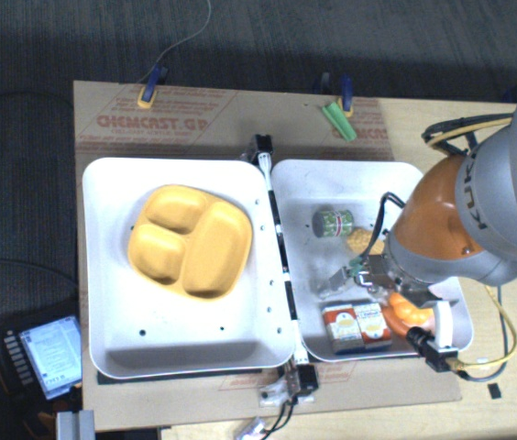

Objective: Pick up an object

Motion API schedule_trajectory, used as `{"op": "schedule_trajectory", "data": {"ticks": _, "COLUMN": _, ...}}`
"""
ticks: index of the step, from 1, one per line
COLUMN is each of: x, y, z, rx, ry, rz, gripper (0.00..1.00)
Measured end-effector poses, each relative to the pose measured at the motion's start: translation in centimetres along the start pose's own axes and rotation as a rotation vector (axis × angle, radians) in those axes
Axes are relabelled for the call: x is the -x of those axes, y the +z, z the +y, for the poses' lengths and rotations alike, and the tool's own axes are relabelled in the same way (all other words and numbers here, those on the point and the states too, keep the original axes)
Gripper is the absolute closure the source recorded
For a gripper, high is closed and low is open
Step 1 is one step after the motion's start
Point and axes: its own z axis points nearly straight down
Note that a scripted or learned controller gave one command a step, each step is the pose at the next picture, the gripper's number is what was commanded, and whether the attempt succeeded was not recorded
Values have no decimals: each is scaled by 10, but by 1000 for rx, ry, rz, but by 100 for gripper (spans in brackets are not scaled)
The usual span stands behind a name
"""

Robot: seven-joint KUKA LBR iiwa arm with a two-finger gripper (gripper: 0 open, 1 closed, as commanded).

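The right bin (350, 174) holds several small items. A green can (334, 222) lies on its side near the middle, and a tan cookie-like piece (359, 240) sits just right of it. Along the front wall are a red box (357, 325) and an orange object (405, 312). My gripper (337, 280) hangs low over the bin floor, below the can and above the red box, with nothing visibly in it. The orange-banded wrist (433, 223) hides the bin's right part. A large yellow lumpy object (190, 241) fills the middle of the left bin (103, 273).
Both bins rest on a brown board (158, 122) held by blue clamps (152, 85). A green marker-like piece (339, 120) lies behind the right bin. Cables (460, 131) loop at the arm's right. A small screen (48, 351) sits off the bench at lower left.
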Motion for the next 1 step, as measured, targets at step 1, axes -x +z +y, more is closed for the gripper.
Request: {"op": "schedule_trajectory", "data": {"ticks": 1, "x": 0, "y": -11, "z": 1, "rx": 0, "ry": 1, "rz": 0, "gripper": 100}}
